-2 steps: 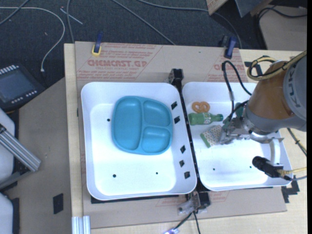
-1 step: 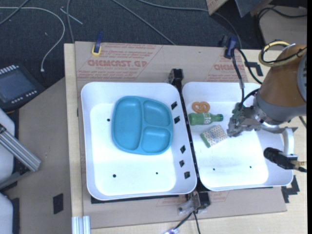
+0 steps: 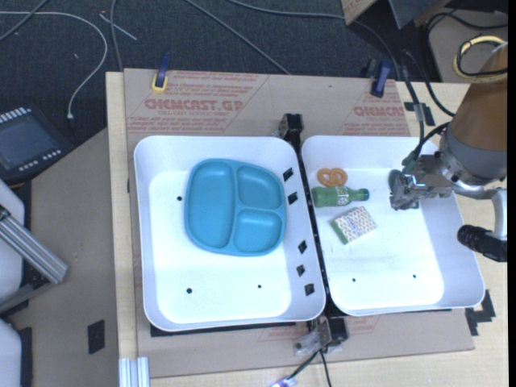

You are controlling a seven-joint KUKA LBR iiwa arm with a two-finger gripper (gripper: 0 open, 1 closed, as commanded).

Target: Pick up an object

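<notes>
In the right bin lie three small objects near its left side: an orange pretzel, a green bottle on its side, and a green-and-white patterned packet. My gripper hangs over the right bin's upper right part, to the right of the bottle and apart from it. Nothing shows between its fingers.
The left bin bears a blue divided plate. A black divider with clips runs between the bins. The arm's orange band and grey wrist stand over the right bin's right edge. Cables lie beyond the bench's far edge.
</notes>
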